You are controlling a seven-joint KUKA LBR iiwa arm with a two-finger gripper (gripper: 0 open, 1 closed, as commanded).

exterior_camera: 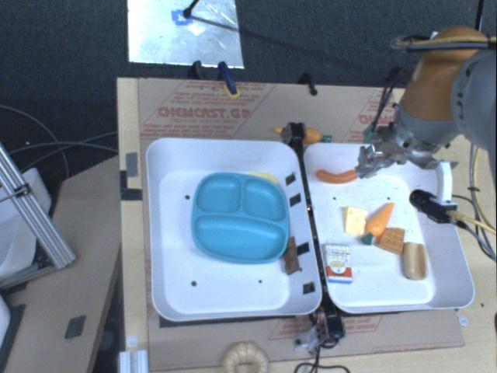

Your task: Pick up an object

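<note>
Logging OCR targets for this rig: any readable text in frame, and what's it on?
"CHEMCAST GP", red print repeated on the brown board under the bins; reads reversed, and the last letters are uncertain.
Small carton in the right bin: red and blue label, too small to read.
Nothing else legible.

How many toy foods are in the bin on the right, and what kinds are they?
Sausage: 1
Cheese: 1
Carrot: 1
Waffle: 1
Bread roll: 1
Small carton: 1
Total: 6
</note>
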